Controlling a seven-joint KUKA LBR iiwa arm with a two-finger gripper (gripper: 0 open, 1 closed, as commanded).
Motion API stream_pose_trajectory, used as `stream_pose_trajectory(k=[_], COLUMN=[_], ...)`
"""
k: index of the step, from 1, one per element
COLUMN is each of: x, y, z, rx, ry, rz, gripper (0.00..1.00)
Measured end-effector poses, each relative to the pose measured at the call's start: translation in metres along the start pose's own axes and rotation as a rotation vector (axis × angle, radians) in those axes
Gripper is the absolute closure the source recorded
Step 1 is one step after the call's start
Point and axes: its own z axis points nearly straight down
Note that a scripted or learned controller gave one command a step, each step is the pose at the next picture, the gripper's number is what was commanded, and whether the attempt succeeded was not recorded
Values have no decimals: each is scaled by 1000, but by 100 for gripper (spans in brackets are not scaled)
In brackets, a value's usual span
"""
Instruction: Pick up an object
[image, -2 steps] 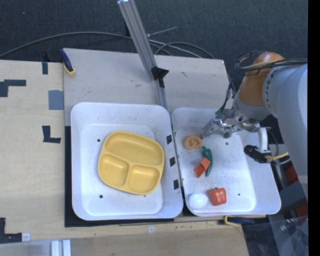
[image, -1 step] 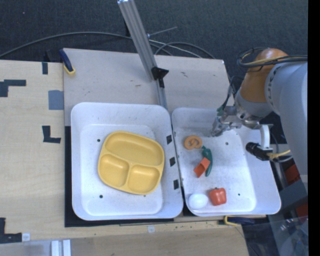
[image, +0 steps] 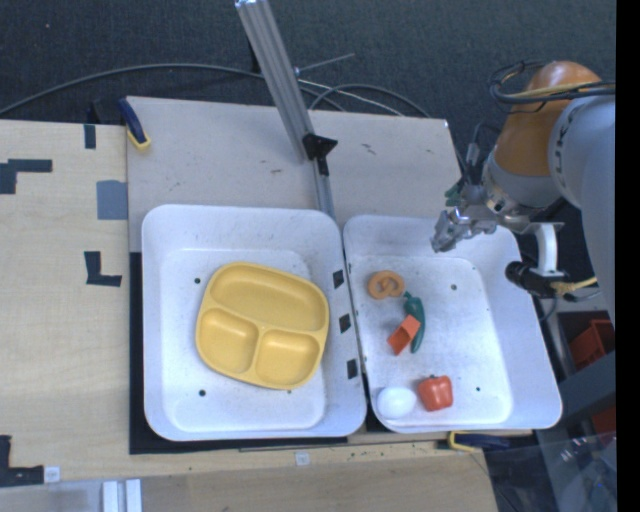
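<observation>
From my remote station, I saw the end effector (image: 446, 238) positioned over the upper edge of the right bin (image: 520, 370), near its far rim. I could not tell its grasp state from this view, and no object was visible in it.

The candidate objects lay in the right bin, all below and apart from the end effector:
- An orange ring-shaped item (image: 385, 285) sat nearest, toward the bin's left side.
- A green piece (image: 416, 318) lay just below the ring, touching an orange wedge (image: 404, 335).
- A red pepper-like item (image: 435, 392) rested near the lower edge, just beside a white ball (image: 396, 402).

The left bin (image: 165, 300) held a yellow divided plate (image: 263, 325), lying flat. Both bins sat side by side on the counter (image: 220, 150).
</observation>
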Motion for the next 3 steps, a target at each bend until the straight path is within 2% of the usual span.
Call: stream_pose_trajectory(k=[2, 3], x=[2, 57], y=[11, -12], z=[-89, -77], rx=[1, 8], ry=[0, 2], rz=[1, -2], gripper=[100, 100])
